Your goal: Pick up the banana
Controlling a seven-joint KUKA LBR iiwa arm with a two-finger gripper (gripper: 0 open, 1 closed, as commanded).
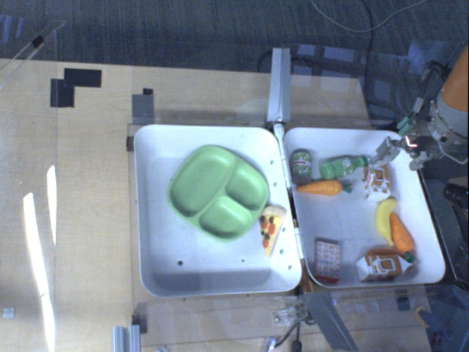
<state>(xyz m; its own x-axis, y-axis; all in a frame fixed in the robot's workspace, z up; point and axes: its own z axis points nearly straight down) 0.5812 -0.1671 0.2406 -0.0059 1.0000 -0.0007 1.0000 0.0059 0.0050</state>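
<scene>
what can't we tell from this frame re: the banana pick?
- Gripper: small and blurred at the right bin's upper right corner, camera view; finger state unreadable.
- Arm: cut off by the right edge.
- Banana: a carrot lies against its lower right side; contact or overlap unclear.
- Small carton below the gripper: label too small to read.

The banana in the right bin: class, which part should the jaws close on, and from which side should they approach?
Grip the banana across its upper half, coming straight down from above. It lies flat, running roughly top to bottom in the camera view, and a carrot rests against its lower right side, so the jaws probably fit best higher up, where both flanks look free. The gripper sits above the bin's far right corner.
</scene>
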